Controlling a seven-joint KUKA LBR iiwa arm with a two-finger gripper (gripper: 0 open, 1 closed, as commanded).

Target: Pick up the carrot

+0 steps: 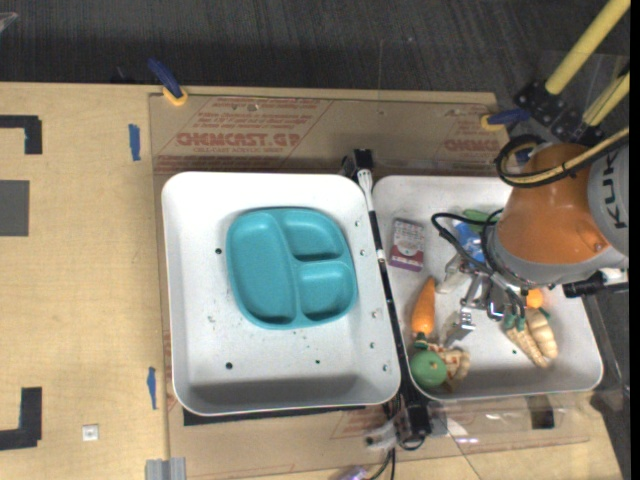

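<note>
The carrot [425,308] is orange and lies lengthwise near the left wall of the right bin [585,368], its tip pointing toward the far side. My gripper [468,308] hangs just to the right of the carrot, low over the bin floor, below the orange wrist band [545,223]. The carrot lies free on the bin floor, beside the gripper rather than inside it.
A green round fruit [430,368] sits just in front of the carrot. A yellow corn-like item [535,336], a small purple-and-white box [407,243] and a blue item [468,236] share the right bin. The left bin [190,298] holds a teal divided plate [290,265].
</note>
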